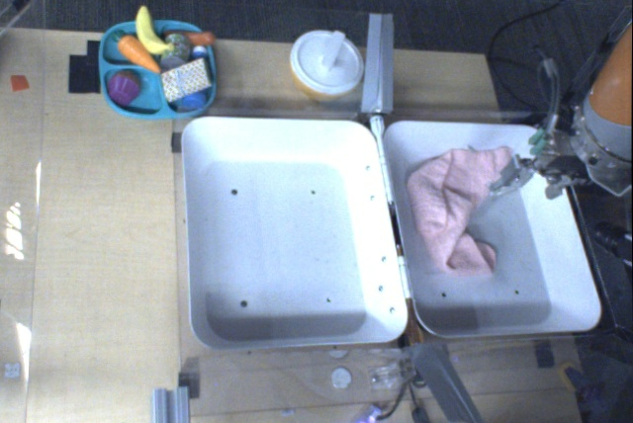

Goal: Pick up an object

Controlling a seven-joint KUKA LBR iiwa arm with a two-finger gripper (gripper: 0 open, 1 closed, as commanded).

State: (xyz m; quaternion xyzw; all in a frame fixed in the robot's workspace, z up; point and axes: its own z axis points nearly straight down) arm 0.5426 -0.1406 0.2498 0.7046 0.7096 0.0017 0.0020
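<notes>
A crumpled pink cloth lies in the right white bin, spread from the bin's back middle toward its centre. My gripper reaches in from the right, low over the cloth's upper right edge and tilted down to the left. Its tip sits at or just above the cloth's edge; whether it touches the cloth is unclear. The grey wrist with the orange band stands over the bin's right rim.
The left white bin sits beside the right one, a metal divider behind their seam. At the back stand a white lidded cup and a blue tray of toy food. Cables hang at the right.
</notes>
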